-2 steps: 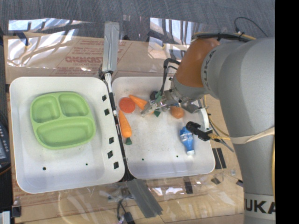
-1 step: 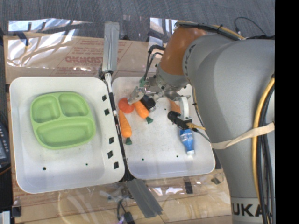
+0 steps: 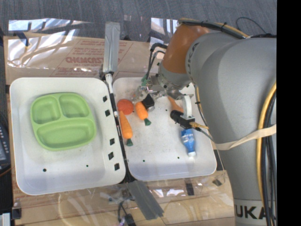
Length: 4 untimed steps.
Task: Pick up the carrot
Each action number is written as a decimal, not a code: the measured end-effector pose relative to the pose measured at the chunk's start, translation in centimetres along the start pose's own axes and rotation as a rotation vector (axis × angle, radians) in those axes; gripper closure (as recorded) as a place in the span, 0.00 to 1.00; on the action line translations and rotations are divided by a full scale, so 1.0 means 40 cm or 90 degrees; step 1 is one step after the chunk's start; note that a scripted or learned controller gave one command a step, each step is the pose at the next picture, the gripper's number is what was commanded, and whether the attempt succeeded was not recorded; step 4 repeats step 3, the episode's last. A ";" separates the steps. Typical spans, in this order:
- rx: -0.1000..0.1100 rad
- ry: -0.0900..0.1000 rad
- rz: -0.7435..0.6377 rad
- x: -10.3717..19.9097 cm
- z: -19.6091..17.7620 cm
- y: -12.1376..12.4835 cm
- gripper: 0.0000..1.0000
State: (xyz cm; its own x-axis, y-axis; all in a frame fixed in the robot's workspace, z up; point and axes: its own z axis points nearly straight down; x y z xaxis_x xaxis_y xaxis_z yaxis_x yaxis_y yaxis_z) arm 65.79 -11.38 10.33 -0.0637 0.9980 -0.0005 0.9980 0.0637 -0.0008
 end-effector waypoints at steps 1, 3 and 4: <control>-0.001 0.001 -0.018 -0.017 0.023 -0.134 1.00; 0.000 0.001 0.014 0.200 -0.344 -0.414 1.00; 0.000 0.001 0.014 0.200 -0.344 -0.414 1.00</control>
